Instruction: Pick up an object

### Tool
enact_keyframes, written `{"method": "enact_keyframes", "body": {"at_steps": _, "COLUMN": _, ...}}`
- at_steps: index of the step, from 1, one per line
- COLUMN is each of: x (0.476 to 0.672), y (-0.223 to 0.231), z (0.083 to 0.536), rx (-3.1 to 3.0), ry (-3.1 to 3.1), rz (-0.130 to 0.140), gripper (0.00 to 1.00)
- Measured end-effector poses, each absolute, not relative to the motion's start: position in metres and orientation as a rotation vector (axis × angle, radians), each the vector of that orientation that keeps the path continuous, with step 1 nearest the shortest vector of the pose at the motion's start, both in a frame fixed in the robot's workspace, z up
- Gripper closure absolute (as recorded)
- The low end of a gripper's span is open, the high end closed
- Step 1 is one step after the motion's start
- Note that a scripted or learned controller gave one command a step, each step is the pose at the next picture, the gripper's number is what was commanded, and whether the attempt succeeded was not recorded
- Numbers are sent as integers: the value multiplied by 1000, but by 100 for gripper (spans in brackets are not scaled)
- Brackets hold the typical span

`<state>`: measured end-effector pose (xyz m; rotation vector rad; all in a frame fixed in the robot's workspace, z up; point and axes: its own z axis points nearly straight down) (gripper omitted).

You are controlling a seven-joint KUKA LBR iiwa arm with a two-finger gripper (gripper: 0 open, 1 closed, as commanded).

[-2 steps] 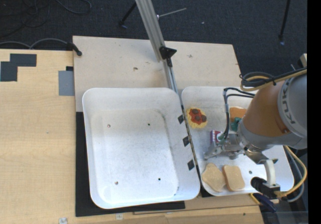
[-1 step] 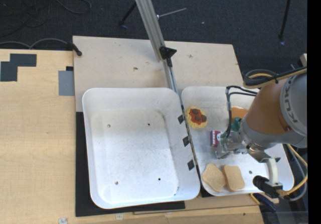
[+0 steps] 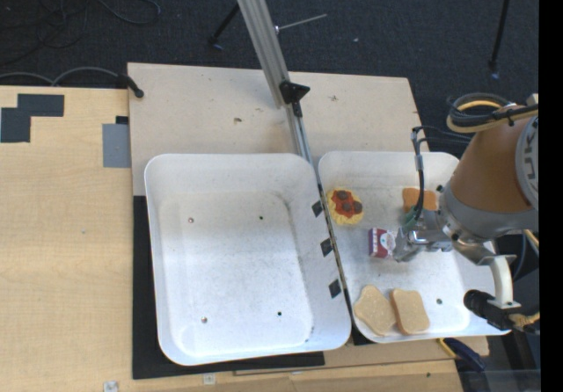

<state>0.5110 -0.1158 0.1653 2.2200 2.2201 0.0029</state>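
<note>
The right bin holds several small objects. A round yellow piece with red topping lies near its left wall. A small red and white packet sits mid-bin. An orange block lies farther back, and two tan bread slices rest near the front rim. My gripper is low over the bin, right beside the red and white packet, touching or nearly touching its right edge. The arm's orange band and wrist cover the bin's right side.
The left bin lies beside the right one, with small black clips along the shared wall. A slanted metal rail rises behind the bins. Wooden bench surface lies to the left. Cables hang at the far right.
</note>
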Motion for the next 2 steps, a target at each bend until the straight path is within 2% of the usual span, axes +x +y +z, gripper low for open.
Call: {"method": "enact_keyframes", "body": {"at_steps": 2, "x": 517, "y": -128, "z": 270, "rx": 2219, "ry": 2220, "rz": 3, "gripper": 100}}
